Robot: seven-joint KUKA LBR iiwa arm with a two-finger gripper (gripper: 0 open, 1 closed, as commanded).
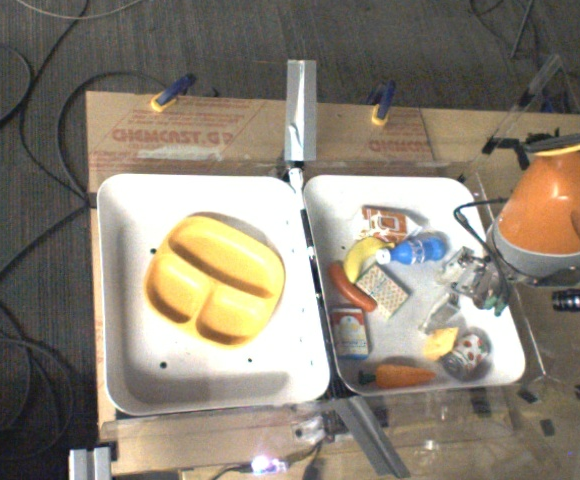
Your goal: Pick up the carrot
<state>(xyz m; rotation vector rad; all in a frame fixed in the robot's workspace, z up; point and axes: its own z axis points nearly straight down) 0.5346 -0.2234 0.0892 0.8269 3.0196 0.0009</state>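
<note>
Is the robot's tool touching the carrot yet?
Apart. The camera view shows the tool up by the right bin's right side, while the carrot lies along the near edge, with bare white bin floor between them.

2 white bins fill the frame's middle. The left bin (115,298) holds a yellow divided tray (215,278). The right bin (420,186) holds clutter; the carrot (403,375) lies along its lower edge. The gripper (470,286) hangs at right.

Carrot (405,375) against near bin wall (430,386), can (350,332) crowding left, open above
</note>
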